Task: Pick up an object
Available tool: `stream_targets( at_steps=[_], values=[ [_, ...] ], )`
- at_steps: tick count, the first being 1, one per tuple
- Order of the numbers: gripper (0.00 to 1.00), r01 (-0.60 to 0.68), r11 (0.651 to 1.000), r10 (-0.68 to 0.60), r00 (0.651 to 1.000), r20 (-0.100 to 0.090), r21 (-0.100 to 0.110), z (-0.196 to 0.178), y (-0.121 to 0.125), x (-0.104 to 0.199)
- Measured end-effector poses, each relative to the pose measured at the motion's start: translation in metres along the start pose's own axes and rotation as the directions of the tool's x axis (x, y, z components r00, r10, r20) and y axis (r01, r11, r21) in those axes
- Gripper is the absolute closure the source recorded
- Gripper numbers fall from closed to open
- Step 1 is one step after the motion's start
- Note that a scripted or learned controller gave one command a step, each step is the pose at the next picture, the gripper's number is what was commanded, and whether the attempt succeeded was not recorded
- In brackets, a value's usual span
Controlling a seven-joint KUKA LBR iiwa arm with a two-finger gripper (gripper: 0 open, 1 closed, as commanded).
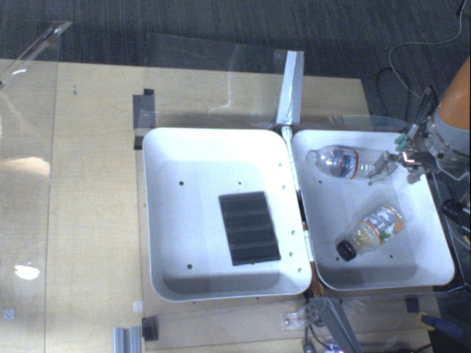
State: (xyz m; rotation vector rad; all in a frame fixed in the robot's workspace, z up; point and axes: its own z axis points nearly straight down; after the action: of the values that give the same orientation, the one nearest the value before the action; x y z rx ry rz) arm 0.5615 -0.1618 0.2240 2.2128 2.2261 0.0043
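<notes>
At the near edge, the table [73,271] carries two white bins. The left bin [169,197] holds a dark ribbed slab [250,228]. The right bin [434,263] holds a dark-capped bottle [370,232] lying aslant toward the front and a clear bottle [340,161] lying near the far wall. The end effector [386,166] hangs just beside the clear bottle's right end; whether it is released or clenched cannot be told. This looks like the approach step; next, it likely must straddle the bottle and clamp.

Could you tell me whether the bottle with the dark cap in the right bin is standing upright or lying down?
Lying down: the bottle rests on its side on the right bin floor, cap toward the lower left.
</notes>
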Motion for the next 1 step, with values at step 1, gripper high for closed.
stream_targets(
  at_steps=[1],
  values=[
    [0.0,0.124,0.992,-0.124,0.992,0.0,-0.002,0.1069,0.0844,0.0407]
  ],
)
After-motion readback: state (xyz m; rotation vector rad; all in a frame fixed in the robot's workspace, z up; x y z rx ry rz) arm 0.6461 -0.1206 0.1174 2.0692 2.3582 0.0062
